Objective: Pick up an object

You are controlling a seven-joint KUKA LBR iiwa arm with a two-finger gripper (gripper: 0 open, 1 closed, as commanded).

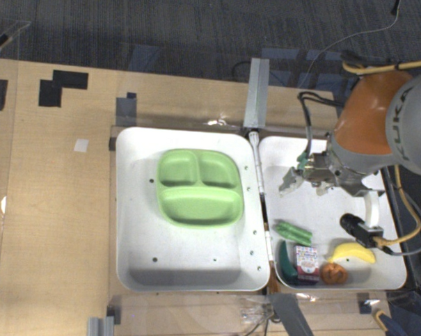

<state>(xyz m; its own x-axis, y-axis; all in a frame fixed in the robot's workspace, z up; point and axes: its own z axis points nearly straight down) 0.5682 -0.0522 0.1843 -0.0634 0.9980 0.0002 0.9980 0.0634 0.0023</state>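
My gripper [306, 183] hangs over the upper part of the right bin [280, 156]. Its fingers [288, 182] stand open with nothing between them. Below it, along the bin's front, lie a green packet [293, 232], a yellow banana [353, 253], a small white and purple box [306, 258], a reddish-brown round fruit [335, 274] and a dark teal piece [284, 260]. The gripper is well apart from all of them.
The left bin [135, 216] holds a green divided plate [199, 186] near its middle. A metal divider [256, 103] runs between the bins at the back. The grey and orange arm [379, 122] comes in over the right bin's far corner.
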